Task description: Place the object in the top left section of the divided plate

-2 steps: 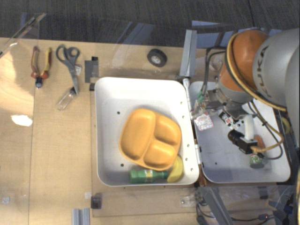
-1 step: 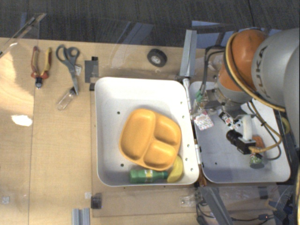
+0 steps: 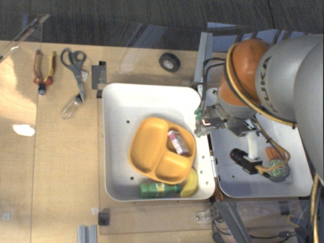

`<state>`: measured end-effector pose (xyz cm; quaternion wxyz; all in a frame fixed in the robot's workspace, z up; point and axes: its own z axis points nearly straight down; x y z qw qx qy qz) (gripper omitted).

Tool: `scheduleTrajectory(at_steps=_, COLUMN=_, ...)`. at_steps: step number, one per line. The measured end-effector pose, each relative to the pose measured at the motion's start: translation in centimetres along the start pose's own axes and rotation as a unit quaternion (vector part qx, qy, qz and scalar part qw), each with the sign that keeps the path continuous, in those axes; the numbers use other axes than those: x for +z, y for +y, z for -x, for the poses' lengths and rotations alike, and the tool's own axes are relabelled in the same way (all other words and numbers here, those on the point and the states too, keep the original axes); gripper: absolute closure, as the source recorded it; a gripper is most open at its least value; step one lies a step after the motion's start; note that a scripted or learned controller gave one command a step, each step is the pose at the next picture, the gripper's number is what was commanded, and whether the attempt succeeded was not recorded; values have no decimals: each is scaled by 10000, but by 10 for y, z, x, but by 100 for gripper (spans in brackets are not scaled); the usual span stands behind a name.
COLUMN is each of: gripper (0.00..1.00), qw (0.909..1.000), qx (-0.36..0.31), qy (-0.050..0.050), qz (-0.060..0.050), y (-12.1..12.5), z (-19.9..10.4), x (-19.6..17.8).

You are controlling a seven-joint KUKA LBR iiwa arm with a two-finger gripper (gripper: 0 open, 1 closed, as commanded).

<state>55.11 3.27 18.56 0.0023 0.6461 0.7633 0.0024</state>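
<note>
on the table [image 3: 55,151] at far left lie pliers [image 3: 42,71] and scissors [image 3: 76,70]. in the left bin [image 3: 116,181] sits the yellow plate [image 3: 162,150], tilted, three sections. the object [image 3: 177,142], a small pinkish packet with dark print, lies in the plate's upper right section. a green bottle [image 3: 159,189] and a yellow fruit [image 3: 190,184] lie against the plate's lower edge. my gripper [image 3: 202,121] is just right of the object, over the bin's right rim; i cannot tell how it is set. the right bin [image 3: 304,181] holds small items.
</note>
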Motion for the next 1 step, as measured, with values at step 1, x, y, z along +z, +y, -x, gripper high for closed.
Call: scheduleTrajectory(at_steps=1, gripper=0, qw=10000, qx=0, qy=1, qz=-2, y=0, z=0, x=0)
